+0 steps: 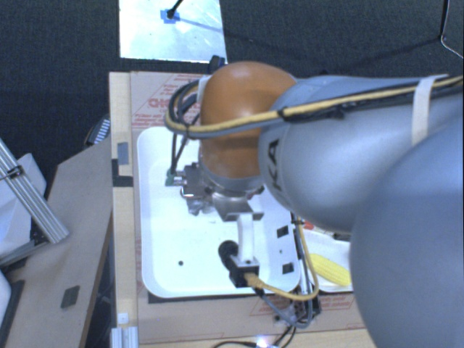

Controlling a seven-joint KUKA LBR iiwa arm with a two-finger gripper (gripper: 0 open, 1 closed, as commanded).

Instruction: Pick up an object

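My gripper (197, 196) hangs low over the middle of the left white bin (156, 194), under the orange wrist band. The wrist and the big grey arm hide most of it and whatever lies right beneath it. A yellow ridged object (330, 268) lies in the right bin, at its near edge, partly under the arm. A tiny dark speck (180, 262) sits on the left bin's floor near the front. Two small black squares (282, 233) show close to the divide between the bins.
The bins rest on a cardboard sheet (156, 96) on the bench. A shiny square plate (170, 20) lies beyond it at the back. Metal rails (29, 201) and a wooden board (72, 252) stand off to the left.
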